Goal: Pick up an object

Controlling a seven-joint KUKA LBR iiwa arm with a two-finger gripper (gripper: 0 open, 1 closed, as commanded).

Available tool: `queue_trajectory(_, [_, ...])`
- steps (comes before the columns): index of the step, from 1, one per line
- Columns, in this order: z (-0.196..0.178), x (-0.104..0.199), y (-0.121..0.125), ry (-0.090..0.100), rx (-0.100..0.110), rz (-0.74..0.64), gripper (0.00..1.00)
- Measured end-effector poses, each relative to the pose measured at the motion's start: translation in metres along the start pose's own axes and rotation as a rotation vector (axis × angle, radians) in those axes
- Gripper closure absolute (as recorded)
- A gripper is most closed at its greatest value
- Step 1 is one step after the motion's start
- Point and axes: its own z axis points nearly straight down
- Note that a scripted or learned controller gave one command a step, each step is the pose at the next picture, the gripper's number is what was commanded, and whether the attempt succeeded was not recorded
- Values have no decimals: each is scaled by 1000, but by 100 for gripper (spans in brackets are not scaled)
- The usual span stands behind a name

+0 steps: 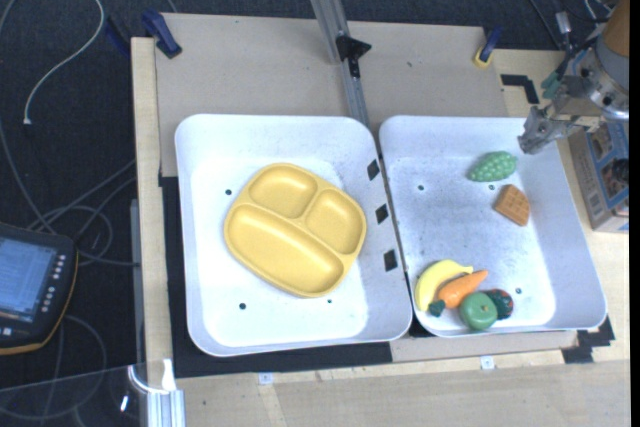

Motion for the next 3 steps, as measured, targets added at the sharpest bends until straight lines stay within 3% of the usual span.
queue_trajectory(2, [-9,98,-21,6,8,-5,100])
queue_trajectory(3, [6,148,-30,5,11,-4,100])
